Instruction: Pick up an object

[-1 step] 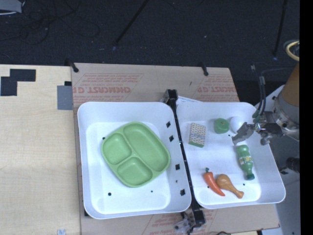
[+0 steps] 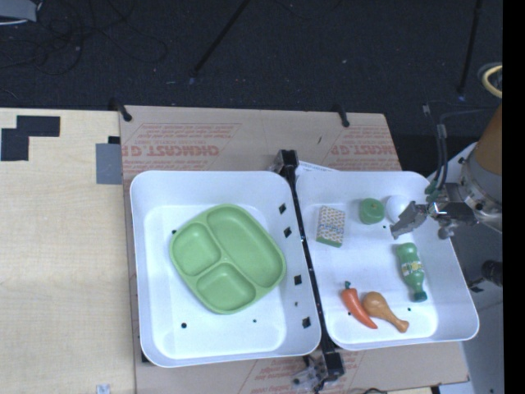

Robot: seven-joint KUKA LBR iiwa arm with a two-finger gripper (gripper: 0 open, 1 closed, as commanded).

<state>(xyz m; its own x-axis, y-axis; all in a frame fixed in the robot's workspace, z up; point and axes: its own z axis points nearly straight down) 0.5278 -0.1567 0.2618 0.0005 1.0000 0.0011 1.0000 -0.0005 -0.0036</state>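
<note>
The right bin holds several objects. A green bottle lies near its right wall. An orange carrot and a tan drumstick lie side by side at the front. A checkered block and a round green fruit sit toward the back. My gripper hangs over the bin's right side, just above the bottle's top end and right of the green fruit. It is open, with nothing between its fingers.
The left bin holds a green divided plate. A black divider joins the two bins. Cardboard lies under both, and light wooden bench top lies to the left.
</note>
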